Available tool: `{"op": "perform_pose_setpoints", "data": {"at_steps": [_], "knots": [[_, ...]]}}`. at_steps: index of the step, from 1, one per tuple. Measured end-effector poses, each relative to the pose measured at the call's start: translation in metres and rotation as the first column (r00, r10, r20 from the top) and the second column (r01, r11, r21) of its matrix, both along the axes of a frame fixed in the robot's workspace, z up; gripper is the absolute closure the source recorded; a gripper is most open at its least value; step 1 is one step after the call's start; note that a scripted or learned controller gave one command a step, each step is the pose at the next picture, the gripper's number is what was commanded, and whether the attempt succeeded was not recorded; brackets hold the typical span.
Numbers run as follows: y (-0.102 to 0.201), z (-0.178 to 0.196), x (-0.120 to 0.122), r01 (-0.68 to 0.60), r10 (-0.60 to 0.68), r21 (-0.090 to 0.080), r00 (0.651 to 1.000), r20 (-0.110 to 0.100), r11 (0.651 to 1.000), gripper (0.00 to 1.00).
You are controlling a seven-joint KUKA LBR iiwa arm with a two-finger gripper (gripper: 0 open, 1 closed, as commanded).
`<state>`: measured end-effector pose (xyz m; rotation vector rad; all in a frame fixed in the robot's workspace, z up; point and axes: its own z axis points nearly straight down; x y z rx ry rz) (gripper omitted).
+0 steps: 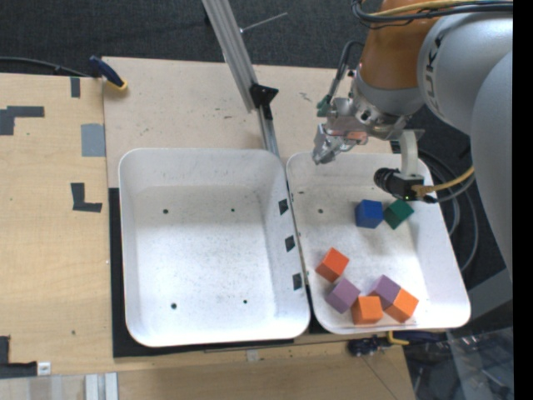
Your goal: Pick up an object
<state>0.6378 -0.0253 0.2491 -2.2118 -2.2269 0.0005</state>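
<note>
Two white bins (208, 248) — jaws (326, 152) above the right bin's far rim.

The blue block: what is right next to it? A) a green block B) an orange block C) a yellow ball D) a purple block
A: the blue block sits in the right bin with the green block just beside it.

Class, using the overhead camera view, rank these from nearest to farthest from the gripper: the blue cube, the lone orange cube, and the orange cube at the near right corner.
From the gripper:
1. Blue cube, mid right bin.
2. Lone orange cube, toward the divider.
3. Corner orange cube, near right corner.
</note>
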Motion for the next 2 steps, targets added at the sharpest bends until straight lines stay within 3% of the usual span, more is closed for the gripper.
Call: {"op": "perform_pose_setpoints", "data": {"at_steps": [2], "knots": [[0.110,-0.001,-0.050,0.000,0.000,0.000,1.000,-0.001,1.000,1.00]]}}
